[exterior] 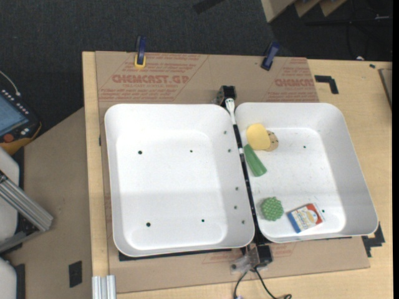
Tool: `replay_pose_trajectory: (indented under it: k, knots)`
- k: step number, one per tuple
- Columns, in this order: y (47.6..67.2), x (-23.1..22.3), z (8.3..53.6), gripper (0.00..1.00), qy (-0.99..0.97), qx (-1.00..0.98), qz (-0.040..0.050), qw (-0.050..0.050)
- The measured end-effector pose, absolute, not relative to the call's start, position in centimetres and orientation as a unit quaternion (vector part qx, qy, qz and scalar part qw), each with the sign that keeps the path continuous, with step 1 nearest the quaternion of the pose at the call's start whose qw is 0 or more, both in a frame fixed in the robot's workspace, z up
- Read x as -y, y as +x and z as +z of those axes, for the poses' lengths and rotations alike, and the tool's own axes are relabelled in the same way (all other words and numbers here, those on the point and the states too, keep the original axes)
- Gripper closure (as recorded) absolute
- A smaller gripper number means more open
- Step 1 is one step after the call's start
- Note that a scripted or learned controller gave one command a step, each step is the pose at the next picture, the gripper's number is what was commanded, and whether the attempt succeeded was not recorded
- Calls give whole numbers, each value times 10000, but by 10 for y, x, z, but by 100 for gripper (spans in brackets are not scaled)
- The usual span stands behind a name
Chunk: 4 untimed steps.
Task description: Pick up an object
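The right bin (336,136) holds several small objects. A yellow rounded toy (259,136) lies near its upper left. Just below it a long green piece (254,161) leans along the bin's left wall. A bumpy green ball (272,208) rests near the front left. Beside that ball lies a small red, white and blue packet (305,217), tilted.
The left bin (124,167) sits beside the right one on a cardboard sheet (187,73) held by two blue clamps (141,50). A black clip (226,94) joins the bins at the back. Cables hang at the front edge (252,263).
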<state>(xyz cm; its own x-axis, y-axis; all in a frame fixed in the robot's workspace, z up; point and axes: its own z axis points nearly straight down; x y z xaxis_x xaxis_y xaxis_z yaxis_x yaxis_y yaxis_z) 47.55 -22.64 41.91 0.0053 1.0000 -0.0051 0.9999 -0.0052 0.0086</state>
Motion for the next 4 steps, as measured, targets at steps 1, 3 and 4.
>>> replay_pose_trajectory:
  k: [1, 3, 4]
  knots:
    - [479, 223, 340, 100, 7073, -7069, -14, -29]
    - [479, 222, 373, 100, 7073, -7069, -14, -31]
    - [480, 224, 403, 100, 7069, -7073, 7, 34]
